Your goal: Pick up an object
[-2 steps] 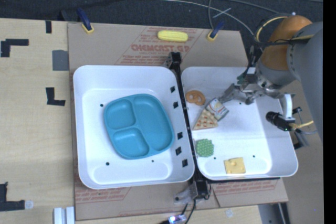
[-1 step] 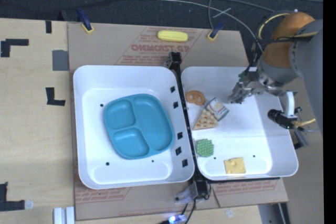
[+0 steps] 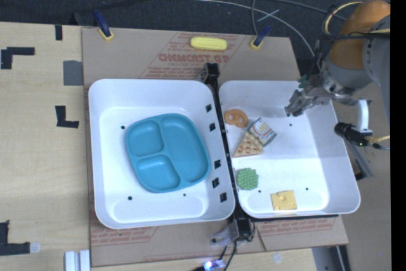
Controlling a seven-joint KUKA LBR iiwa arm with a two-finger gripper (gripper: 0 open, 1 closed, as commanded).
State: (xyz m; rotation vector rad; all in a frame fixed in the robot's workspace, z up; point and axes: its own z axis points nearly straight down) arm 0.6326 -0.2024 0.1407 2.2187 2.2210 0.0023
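Gripper [image 3: 295,108] hovers near snack packet [image 3: 261,131], pretzel [image 3: 235,117].

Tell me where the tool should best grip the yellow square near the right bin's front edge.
Likely across two opposite edges of the yellow square, coming straight down. It lies flat, apart from the green piece, with bare bin floor on its sides.

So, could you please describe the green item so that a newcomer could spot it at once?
Look in the right white bin, near its left wall beside the divider. The green item lies below the pizza-slice toy and left of the yellow square piece. It alone is green, round and bumpy.
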